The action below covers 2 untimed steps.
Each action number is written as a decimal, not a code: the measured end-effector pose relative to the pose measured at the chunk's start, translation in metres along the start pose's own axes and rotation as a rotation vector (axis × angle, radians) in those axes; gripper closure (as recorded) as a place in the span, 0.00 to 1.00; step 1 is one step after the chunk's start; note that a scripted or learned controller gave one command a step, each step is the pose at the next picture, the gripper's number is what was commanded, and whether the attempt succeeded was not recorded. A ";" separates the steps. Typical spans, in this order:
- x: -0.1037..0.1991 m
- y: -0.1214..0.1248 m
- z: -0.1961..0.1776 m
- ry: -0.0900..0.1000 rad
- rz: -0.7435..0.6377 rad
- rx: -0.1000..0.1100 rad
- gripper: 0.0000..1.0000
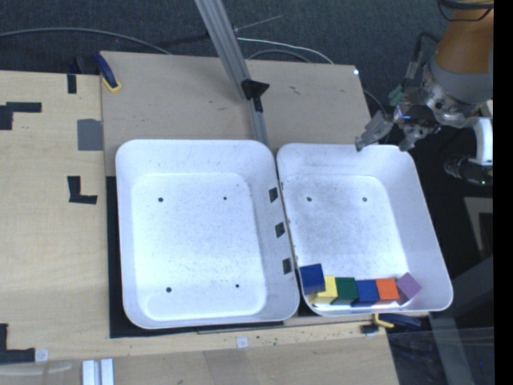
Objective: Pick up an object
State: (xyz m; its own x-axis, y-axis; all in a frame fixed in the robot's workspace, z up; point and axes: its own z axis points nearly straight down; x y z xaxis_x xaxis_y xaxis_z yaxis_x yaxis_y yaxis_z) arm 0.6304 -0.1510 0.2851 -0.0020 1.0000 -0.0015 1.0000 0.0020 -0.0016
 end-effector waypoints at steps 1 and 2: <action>-0.016 0.025 0.039 -0.001 0.001 0.002 0.00; -0.034 0.049 0.081 -0.001 0.001 0.001 0.00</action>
State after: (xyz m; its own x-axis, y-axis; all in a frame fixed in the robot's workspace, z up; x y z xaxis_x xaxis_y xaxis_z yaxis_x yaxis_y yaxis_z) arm 0.6788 -0.1846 0.2038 -0.0011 1.0000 -0.0027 1.0000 0.0011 -0.0027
